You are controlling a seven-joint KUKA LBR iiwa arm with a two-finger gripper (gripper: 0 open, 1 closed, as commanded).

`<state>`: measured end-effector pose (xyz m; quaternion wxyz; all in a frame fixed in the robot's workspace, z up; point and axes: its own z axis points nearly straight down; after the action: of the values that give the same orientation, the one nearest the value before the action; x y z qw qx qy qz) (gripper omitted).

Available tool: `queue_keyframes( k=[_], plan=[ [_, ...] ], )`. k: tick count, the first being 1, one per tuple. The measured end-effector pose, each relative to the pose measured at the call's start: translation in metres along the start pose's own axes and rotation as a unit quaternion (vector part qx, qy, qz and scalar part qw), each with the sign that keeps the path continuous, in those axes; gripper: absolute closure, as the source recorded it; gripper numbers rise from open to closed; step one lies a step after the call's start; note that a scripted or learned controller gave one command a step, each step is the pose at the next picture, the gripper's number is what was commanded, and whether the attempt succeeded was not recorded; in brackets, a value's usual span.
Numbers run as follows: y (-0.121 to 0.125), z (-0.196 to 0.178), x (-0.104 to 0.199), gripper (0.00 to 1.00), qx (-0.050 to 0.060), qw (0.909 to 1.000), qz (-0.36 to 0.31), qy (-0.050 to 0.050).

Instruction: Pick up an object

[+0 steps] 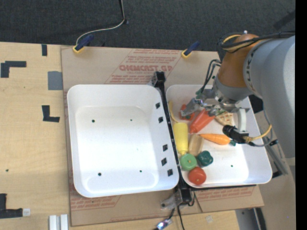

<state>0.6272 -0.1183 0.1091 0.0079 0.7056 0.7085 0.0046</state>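
The grey arm with its orange band [235, 66] reaches in over the far part of the right bin [256, 174], and the gripper [211, 107] hangs low among the toys near that bin's far left corner; its metal parts sit right over the pile, and whether it is spread or pressed together cannot be told from this angle. Just below the gripper lies a red-orange cone-shaped piece [200, 121], tilted, its wide end toward the gripper, touching or nearly touching it. A small red piece [184, 111] lies beside it, close to the bin's left wall. A yellow cylinder [181, 136] lies lengthwise along that left wall, with a tan block [194, 143] just beside it. An orange carrot [216, 138] lies across the middle of the bin, its tip pointing left. Toward the near left corner sit a green round toy [188, 162], a dark green pepper-like piece [205, 158] touching it, and a red tomato-like ball [197, 176] nearest the front edge. A pale flat piece [224, 118] lies under the wrist. The left bin [76, 99] sits alongside, the two bins meeting at a black divider [165, 128], both on a cardboard sheet [139, 66].
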Motion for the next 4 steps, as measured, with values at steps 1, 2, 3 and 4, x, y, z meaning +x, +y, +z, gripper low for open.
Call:
queue_keyframes(
  k=[1,2,3,4],
  plan=[
    [0.005,0.002,0.000,0.00,-0.003,1.0000,0.001,-0.002],
    [0.011,0.004,0.005,0.00,-0.005,1.0000,0.000,-0.002],
    [-0.017,0.010,-0.023,0.00,-0.006,1.0000,0.001,-0.003],
    [-0.025,0.014,-0.019,1.00,0.009,1.0000,0.002,0.001]
  ],
)
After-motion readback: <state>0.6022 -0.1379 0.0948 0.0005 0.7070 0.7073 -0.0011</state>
